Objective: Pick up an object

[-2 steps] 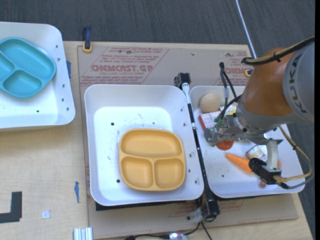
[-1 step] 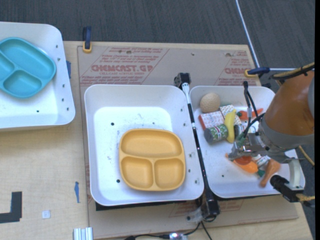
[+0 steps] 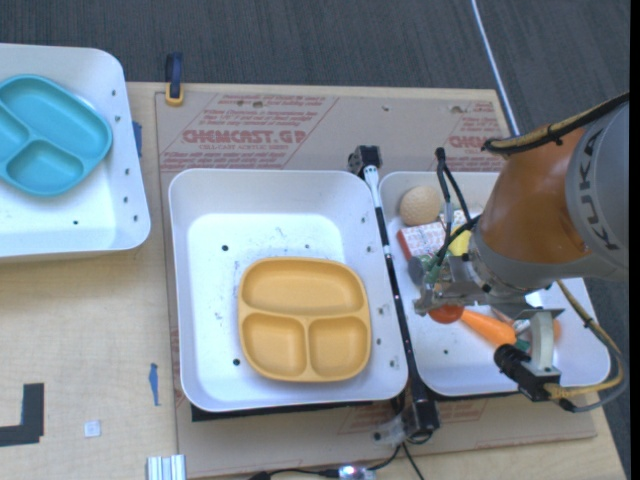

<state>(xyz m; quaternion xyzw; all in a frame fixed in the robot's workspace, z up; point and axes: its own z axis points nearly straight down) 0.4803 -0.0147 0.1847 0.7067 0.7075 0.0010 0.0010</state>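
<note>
The arm's orange wrist (image 3: 535,208) hangs over the right bin (image 3: 590,368), covering much of it. Below the wrist, my gripper (image 3: 443,296) points down at the bin's left-middle part. It is directly above a small red-orange item (image 3: 447,314), and the wrist hides how they meet. An orange carrot-like piece (image 3: 490,326) lies just right of that item. A beige ball (image 3: 420,205) rests at the bin's far left corner. A red and white packet (image 3: 422,239) and something yellow (image 3: 460,238) lie between the ball and the gripper.
The left bin (image 3: 200,268) holds a yellow divided plate (image 3: 303,318). A blue divided plate (image 3: 50,135) sits on a white tray (image 3: 120,208) at the far left. Black clamps (image 3: 365,158) and cables (image 3: 445,183) run along the wall between the bins.
</note>
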